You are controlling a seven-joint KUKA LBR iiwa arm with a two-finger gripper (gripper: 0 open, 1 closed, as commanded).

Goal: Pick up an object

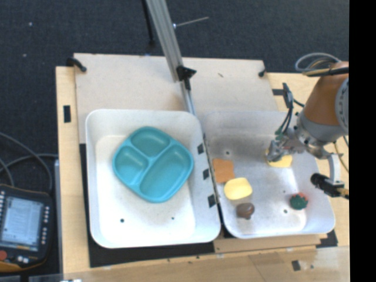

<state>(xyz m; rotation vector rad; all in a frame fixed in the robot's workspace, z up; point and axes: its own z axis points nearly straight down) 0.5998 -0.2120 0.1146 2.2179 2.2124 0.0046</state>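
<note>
Arm (pixel 326 107) reaches in from the right over the right bin (pixel 317 219), orange band above the wrist. Gripper (pixel 277 153) sits low at the bin's far right part, right on top of a pale yellow piece (pixel 282 162). The piece pokes out just below and to the right of the fingertips, touching or nearly touching them. Whether the fingers are spread or closed cannot be made out from here; the wrist body hides them. No object is visibly clamped between them.

Other items in the same bin, placed from the fingers:
- orange square block (pixel 223 170), well to the left and slightly nearer the camera.
- yellow rounded lump (pixel 238 188), left and below, just beside the orange block.
- brown object (pixel 245 210), below the yellow lump, touching or nearly so.
- small green object with a red spot (pixel 299 201), below and a little right, near the bin's front right corner.

Left bin (pixel 106 225): a teal divided plate (pixel 153 164), lying flat, far left of the fingers.
</note>
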